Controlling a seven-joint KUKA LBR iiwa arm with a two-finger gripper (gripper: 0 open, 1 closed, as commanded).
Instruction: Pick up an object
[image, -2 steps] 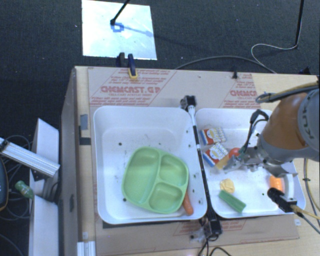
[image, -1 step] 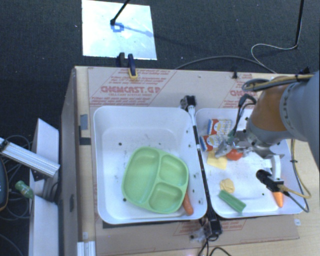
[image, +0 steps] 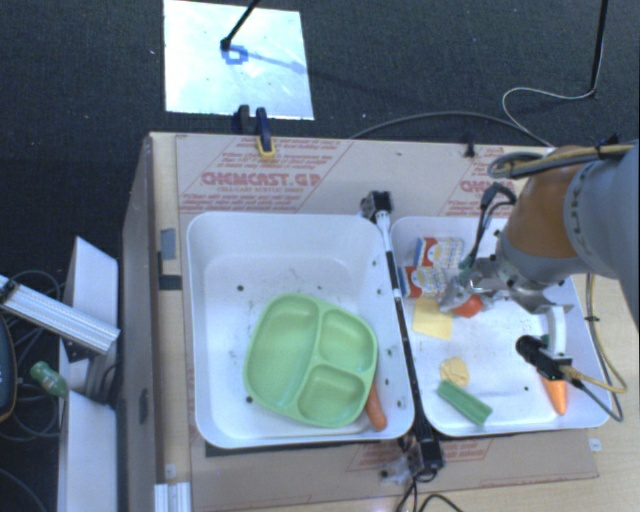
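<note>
Hovering low over the right bin (image: 590, 405), the hand (image: 462, 296) is sitting at the upper-left part of that bin, right over a small orange-red piece (image: 468, 307) and the top edge of a yellow slice (image: 433, 320). Whether it is open or closed cannot be told from this angle, and nothing is visibly caught in it.

The likely target is the orange-red piece, which is lying just beside the yellow slice and below a printed carton (image: 437, 264). It is too small and too covered by the hand to read a long axis or a heading.

To do this step well, the hand should be centring on one item rather than straddling two, since the slice is flat and would be slipping out. Coming straight down and closing across the piece's narrow side looks safest.

Other pickable things are lying in the same bin: a green block (image: 464, 402) running diagonally from upper left to lower right, and an orange carrot (image: 557, 392) pointing toward the bin's near edge. The left bin (image: 215, 300) is holding a green divided plate (image: 312, 358).
</note>
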